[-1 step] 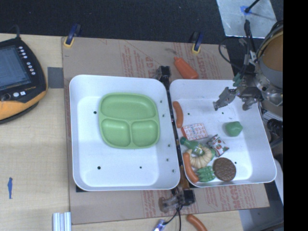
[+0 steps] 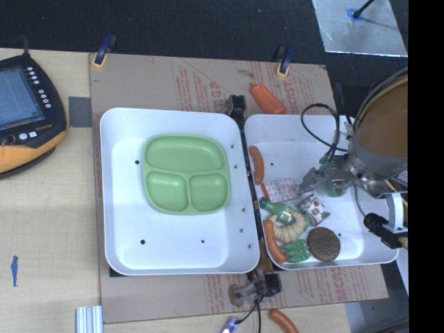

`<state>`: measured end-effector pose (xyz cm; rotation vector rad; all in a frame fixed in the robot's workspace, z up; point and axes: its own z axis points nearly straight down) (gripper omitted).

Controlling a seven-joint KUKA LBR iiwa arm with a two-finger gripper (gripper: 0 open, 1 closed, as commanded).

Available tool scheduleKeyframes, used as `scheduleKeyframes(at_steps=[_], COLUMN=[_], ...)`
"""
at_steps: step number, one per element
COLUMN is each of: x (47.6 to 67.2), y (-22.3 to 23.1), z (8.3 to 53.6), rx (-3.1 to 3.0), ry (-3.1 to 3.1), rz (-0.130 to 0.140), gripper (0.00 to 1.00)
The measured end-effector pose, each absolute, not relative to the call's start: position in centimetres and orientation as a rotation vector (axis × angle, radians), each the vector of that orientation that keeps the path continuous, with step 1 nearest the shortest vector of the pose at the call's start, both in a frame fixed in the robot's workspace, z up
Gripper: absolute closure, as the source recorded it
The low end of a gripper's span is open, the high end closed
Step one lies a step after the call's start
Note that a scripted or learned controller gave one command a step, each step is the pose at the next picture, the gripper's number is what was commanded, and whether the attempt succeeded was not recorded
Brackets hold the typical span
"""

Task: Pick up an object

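A light wooden bench [image 2: 41, 220] carries a sheet of brown cardboard [image 2: 208, 82], held at its far edge by two blue-and-yellow clamps [image 2: 104, 49]. Beyond the bench the floor is dark carpet, with a pale grey panel [image 2: 357, 16] at far right.

Two white bins sit side by side on the cardboard. The left bin [image 2: 125, 241] holds a green divided plate [image 2: 186, 174], lying flat near its middle. The right bin [image 2: 291, 134] holds a cluster of small toy foods toward its near left: an orange sausage [image 2: 257, 164] along the left wall, a pale pretzel-like piece [image 2: 291, 224], a brown round cookie [image 2: 324, 244], green pieces [image 2: 297, 252], another orange sausage [image 2: 273, 243] and a red-and-white packet [image 2: 281, 188].

The arm comes in from the right, its orange band showing at the edge. The gripper [image 2: 320, 181] is low over the right bin, just right of the packet and far of the cookie; I cannot tell whether it is wide or narrow, and nothing shows gripped in it.

An orange carrot [image 2: 267, 98] lies on the cardboard just beyond the right bin. Another orange piece [image 2: 283, 319] lies at the near edge. A black-and-orange pendant [image 2: 28, 116] with a screen rests at far left on the bench.
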<state>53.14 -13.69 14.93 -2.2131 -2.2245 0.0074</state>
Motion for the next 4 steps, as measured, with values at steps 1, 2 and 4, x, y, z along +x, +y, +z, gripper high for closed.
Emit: scheduleKeyframes(at_steps=[1,2,4], x=[51.3,49.3,57.3], y=[-12.9,-11.9,-5.6], z=[9.1,9.2,19.2], rx=[-2.213,-2.215,-2.215], ry=[-2.228,-2.228,-2.226], rz=[0.004,0.003,0.001], gripper=[0.0,0.0,1.0])
